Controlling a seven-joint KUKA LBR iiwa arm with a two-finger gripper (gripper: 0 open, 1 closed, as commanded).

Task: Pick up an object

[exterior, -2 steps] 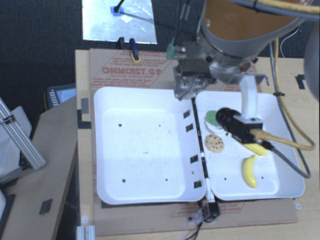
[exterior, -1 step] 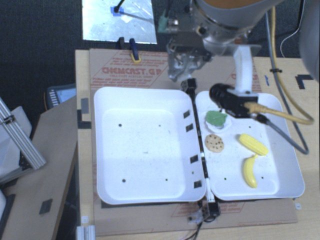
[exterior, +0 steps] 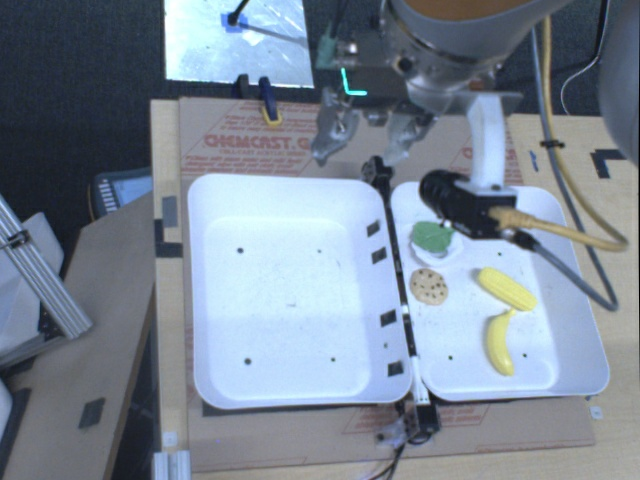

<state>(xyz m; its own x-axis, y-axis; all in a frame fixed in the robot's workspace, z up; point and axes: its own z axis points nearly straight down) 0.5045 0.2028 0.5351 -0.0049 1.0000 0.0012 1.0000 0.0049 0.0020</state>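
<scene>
Arm (exterior: 445, 43) comes in from top right, with the wrist roughly vertical and the orange band at the frame top. Gripper (exterior: 367, 140) hangs over the back rim area, roughly in line with the seam between the two bins and above the printed cardboard sheet (exterior: 250, 143). Fingers (exterior: 331, 136) are spread wide with nothing between them. Tips sit high, not touching bin or sheet as far as I can tell.

Pick candidates are all in the right bin (exterior: 590, 363):
- green piece (exterior: 432, 236), flat and roundish, back-left part of the bin, close to the seam
- cookie (exterior: 428, 286), a tan disc with dark specks, just in front of the green piece, near the seam wall
- yellow corn-like piece (exterior: 506, 289), stubby, ridged surface, lying at a slant mid-bin
- banana (exterior: 499, 343), smooth yellow, curved, lying flat in front of the corn piece, apart from it

All four look like moulded plastic. None touches another.

Clearance: green piece and cookie are close to the seam, which carries a row of black clips (exterior: 379, 256). Corn piece and banana have open floor on all sides, well clear of the right and front walls.

Left bin (exterior: 200, 298) is shallow glossy white with rounded corners, its floor plain apart from a few small dark dots.
</scene>
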